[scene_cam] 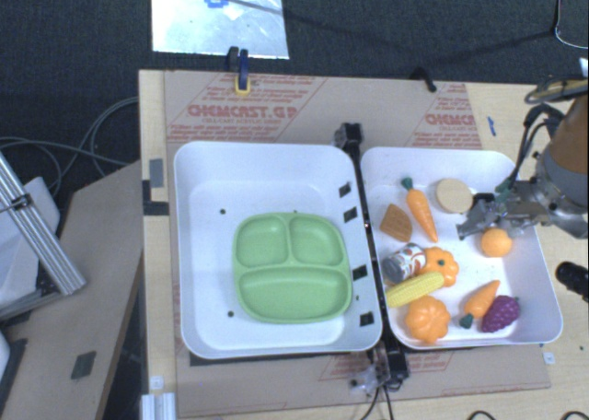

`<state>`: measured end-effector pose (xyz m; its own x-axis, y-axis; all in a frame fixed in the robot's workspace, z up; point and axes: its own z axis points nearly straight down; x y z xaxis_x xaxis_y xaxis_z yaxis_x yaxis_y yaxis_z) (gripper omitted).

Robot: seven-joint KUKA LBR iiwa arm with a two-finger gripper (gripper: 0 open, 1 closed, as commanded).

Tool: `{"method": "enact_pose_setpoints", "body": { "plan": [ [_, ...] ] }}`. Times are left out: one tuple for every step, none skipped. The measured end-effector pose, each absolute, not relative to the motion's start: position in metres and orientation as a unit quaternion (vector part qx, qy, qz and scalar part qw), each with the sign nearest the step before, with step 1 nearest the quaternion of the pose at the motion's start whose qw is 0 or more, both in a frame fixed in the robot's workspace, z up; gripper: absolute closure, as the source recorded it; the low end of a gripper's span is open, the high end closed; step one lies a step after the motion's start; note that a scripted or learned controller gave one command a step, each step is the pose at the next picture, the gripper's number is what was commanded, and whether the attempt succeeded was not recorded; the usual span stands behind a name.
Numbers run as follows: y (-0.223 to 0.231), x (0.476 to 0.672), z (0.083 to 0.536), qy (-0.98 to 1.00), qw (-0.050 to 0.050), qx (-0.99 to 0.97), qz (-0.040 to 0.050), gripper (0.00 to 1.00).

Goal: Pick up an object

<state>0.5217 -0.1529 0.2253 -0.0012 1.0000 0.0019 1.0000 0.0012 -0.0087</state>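
The left bin (pixel 198 225) holds one thing, a green divided plate (pixel 293 267) lying flat near its middle, a little toward the near edge.

The right bin (pixel 543 303) is crowded. Close to its left wall lie a tan wedge (pixel 397 223) and, nearer me, a small grey can (pixel 402 263) on its side. A carrot (pixel 421 212) lies slantwise beside the wedge, and a pale round disc (pixel 452 195) sits toward the far edge. Below the can, a corn cob (pixel 414 290) touches an orange pepper (pixel 441 265). At the near edge sits a small pumpkin (pixel 427 317), then a second carrot (pixel 481 301) and purple grapes (pixel 501 312) toward the near right corner.

An orange ball (pixel 496 242) rests by the right wall. The gripper (pixel 477 221) hangs just above and left of it, and whether its fingers are spread or pressed together I cannot tell.
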Motion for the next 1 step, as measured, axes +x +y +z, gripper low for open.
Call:
{"method": "enact_pose_setpoints", "body": {
  "plan": [
    [-0.1527,0.5240,0.2299,-0.708,0.000,-0.706,-0.0003,0.00]
  ]
}}
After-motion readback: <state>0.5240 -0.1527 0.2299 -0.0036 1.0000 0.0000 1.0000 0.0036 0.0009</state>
